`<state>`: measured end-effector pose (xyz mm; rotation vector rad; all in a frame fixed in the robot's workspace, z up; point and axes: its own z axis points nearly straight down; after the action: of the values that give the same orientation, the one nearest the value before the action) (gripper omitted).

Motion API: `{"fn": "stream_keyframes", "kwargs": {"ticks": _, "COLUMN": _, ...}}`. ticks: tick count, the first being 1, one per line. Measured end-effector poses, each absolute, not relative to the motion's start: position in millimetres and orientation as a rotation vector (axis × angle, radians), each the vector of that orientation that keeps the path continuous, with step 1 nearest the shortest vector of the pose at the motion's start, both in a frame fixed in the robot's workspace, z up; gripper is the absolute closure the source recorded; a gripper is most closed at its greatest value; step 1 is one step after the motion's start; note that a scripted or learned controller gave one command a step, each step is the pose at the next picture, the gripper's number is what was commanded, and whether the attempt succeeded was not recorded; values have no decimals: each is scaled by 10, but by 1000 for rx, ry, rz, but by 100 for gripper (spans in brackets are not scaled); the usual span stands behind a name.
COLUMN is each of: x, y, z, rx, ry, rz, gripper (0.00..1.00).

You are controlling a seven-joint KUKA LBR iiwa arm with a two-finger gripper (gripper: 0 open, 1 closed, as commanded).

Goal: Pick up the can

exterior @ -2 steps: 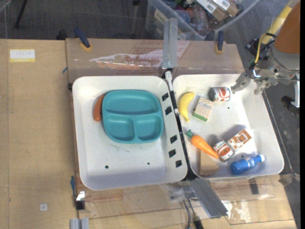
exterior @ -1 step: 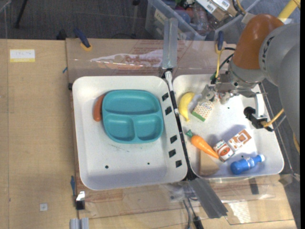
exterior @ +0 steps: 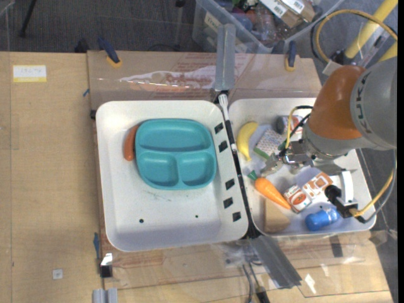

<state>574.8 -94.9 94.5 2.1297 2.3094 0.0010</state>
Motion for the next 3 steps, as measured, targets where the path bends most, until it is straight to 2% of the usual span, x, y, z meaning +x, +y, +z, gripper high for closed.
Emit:
{"fn": "stream_keyframes", "kwargs": {"ticks": 1, "x": 6676, "y": -1136, "z": 895, "rx": 2136, "ry": 2305, "rz": -2, "gripper": 0}}
{"fn": "stream_keyframes", "kwargs": {"ticks": 2, "x": 6680, "y": -1128, "z": 1010, "rx": 2134, "ry": 2307, "rz": -4, "gripper": 100}}
{"fn": "stream_keyframes", "kwargs": {"ticks": 3, "x": 6679, "y": -1126, "z": 1008, "rx": 2134, "ry": 2307, "rz": -4, "gripper": 0}}
